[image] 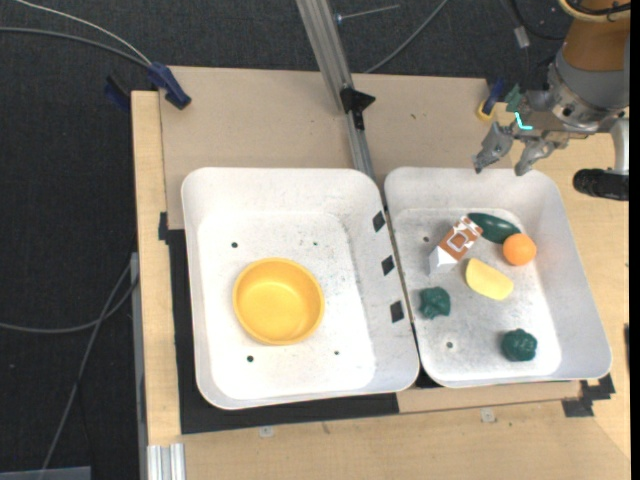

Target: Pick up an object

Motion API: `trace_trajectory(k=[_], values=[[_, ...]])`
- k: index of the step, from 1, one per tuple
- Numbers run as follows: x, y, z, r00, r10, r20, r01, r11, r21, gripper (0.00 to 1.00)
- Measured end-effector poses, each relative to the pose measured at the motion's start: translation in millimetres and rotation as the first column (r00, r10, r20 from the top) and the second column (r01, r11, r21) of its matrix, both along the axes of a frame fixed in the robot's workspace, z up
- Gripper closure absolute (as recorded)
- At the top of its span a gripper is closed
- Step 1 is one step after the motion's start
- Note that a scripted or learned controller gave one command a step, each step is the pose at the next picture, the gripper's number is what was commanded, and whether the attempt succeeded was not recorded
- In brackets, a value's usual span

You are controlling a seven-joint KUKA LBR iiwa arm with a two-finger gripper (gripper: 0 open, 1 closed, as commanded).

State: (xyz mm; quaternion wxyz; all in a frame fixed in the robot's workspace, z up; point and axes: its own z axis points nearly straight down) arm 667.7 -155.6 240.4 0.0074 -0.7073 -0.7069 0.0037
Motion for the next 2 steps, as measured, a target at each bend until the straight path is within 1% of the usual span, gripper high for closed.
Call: trace_trajectory(k=[1,2], values=[[1.5,-0.1,4.9,1.000,0.001,0.008,-0.001,1.000,-0.001,0.00],[-2.7,-6.0,-55.3,1.000,-0.001,0.003,0.001,1.000,-0.002,0.00]])
